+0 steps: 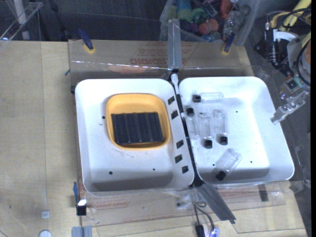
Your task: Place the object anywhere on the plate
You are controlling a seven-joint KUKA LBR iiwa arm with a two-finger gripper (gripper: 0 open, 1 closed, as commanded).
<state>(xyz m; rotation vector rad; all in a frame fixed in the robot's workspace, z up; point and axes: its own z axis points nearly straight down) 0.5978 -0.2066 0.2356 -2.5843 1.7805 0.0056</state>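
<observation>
A yellow plate (136,100) lies in the left bin (94,132). A black ribbed rectangular object (137,128) rests flat on the plate, covering most of its floor. Several clear plastic vials with black caps lie scattered in the right bin (256,117): one near the back (208,97), two side by side in the middle (219,125), and one tilted at the front (227,160). My gripper (285,108) hangs over the right bin's right rim, apart from the vials and far from the plate. Nothing shows in its grasp.
A divider with black clips (177,132) separates the two bins. A clear tub of colourful toys (207,9) stands behind the bins. Cables and hardware (279,33) crowd the back right. Bare wooden bench (34,132) stretches to the left.
</observation>
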